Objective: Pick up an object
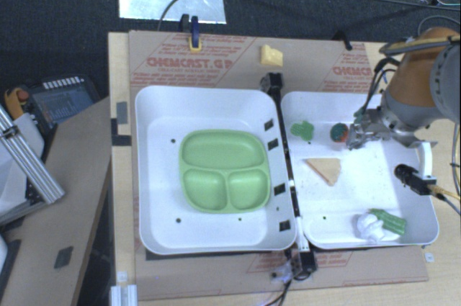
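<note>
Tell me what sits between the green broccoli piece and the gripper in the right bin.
A small round orange-and-green toy, seen in the camera view, lies right of the broccoli piece, close beside the gripper.

Quick count: two white bins, one left of centre [155, 124] and one to the right [374, 189]. One green divided plate [223, 169] with three compartments sits in the left bin. The right bin has four small items: one green leafy piece [302, 129], one small round green-and-orange thing [338, 132], one tan wedge [324, 169], and one white-and-green piece [379, 224] at lower right. Outside the bins, one yellow chunk [271, 55] up top on the surface, plus one arm [425, 81].
</note>
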`<state>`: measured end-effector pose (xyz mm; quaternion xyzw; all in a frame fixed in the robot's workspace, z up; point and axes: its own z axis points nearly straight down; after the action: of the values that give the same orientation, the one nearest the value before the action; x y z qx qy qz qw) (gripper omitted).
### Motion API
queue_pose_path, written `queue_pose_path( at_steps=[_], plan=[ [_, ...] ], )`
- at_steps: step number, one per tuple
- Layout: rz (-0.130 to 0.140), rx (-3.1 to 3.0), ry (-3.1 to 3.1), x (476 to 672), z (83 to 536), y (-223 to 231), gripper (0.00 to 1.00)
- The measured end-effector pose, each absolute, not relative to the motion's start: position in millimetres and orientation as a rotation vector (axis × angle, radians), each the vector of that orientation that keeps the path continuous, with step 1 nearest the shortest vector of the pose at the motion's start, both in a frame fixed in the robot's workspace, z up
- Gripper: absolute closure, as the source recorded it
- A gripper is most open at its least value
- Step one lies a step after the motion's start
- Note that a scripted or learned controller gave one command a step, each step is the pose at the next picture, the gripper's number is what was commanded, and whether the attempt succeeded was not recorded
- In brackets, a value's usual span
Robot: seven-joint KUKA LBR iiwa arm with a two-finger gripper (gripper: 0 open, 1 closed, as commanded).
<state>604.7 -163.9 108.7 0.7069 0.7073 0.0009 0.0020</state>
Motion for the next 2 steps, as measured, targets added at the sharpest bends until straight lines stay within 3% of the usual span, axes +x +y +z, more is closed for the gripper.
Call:
queue_pose_path(
  at_steps=[2],
  plan=[
    [0.007,2.210,2.222,616.7,219.9,-164.8,1.00]
  ],
)
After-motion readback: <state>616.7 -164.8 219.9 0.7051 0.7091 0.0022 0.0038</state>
